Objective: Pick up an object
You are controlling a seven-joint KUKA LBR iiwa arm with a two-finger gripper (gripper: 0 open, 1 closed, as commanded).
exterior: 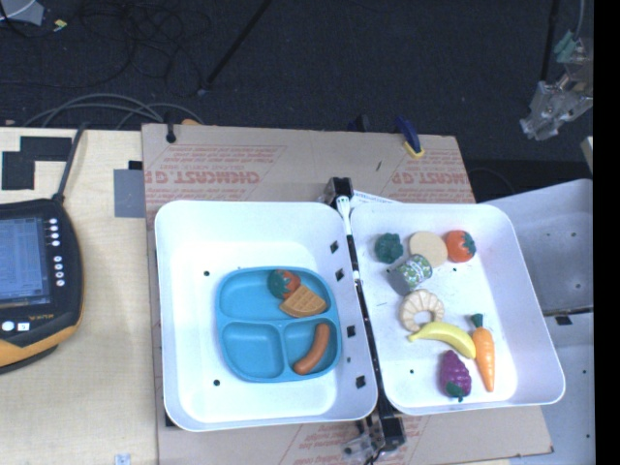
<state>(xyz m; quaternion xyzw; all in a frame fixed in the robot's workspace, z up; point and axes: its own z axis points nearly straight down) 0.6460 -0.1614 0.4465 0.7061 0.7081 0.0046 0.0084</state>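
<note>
A dark floor with loose cables lies behind the counter [107, 172], which carries a cardboard sheet [291, 168] and, on it, two shallow white bins side by side. A control pendant [34, 274] with a lit screen sits at the counter's left edge.

The left bin [194, 231] holds one blue divided tray [247, 342]. Three toy foods lie in the tray: one strawberry [284, 282] and one waffle-patterned wedge [305, 302], touching each other in the upper compartment, and one sausage [313, 349] in the lower right compartment.

The right bin [528, 356] holds eight loose pieces: one broccoli floret [389, 248], one pale round bun [427, 247], one tomato [460, 245], one small grey-green can [411, 273] lying tilted, one croissant [422, 308], one banana [442, 336], one carrot [484, 354] and one purple grape bunch [455, 374]. The banana touches both the croissant and the carrot.

The tool [554, 112] hangs at the upper right, beyond the bins and above the dark floor, well apart from every piece; the tomato lies nearest to it, down and to the left. Whether the tool is open or closed cannot be told; it is small and blurred.
</note>
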